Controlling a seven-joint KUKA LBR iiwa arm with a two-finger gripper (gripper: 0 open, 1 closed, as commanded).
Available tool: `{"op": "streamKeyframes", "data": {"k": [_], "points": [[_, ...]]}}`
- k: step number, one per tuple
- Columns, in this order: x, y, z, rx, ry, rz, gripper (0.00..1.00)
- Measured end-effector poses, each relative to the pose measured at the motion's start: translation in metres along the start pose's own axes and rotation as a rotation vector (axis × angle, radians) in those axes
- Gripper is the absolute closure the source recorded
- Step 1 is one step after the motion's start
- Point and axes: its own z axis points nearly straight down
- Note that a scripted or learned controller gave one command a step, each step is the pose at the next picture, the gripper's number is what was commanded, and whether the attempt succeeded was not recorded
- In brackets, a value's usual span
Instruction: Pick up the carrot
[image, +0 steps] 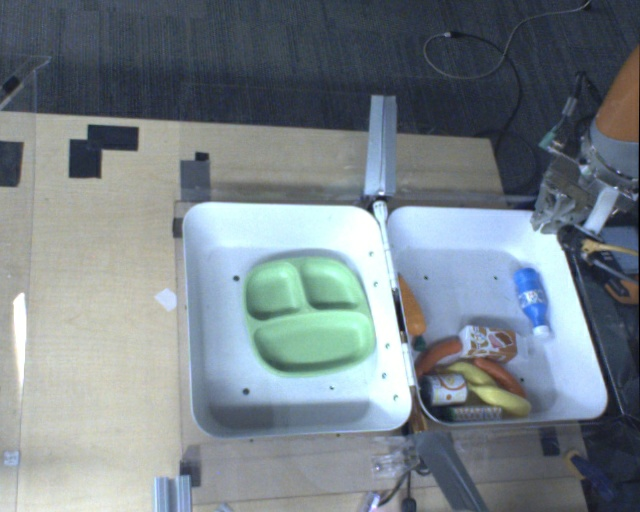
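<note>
The carrot (410, 312) lies tight against the right bin's (480, 232) left wall, leaving little room for fingers. Near it sit a hot dog (440, 351) and banana (497, 396). The claw (570, 205) hovers at the far right corner; its spread cannot be told.

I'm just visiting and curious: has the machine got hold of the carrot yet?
Not yet. The carrot lies in the right bin, against the wall next to the left bin. The gripper is over that bin's far right corner, away from it. Reaching, grasping and lifting all remain.
</note>
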Motion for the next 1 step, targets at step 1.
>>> {"op": "streamKeyframes", "data": {"k": [1], "points": [[0.0175, 0.0062, -0.0005, -0.001, 0.000, -0.188, 1.00]]}}
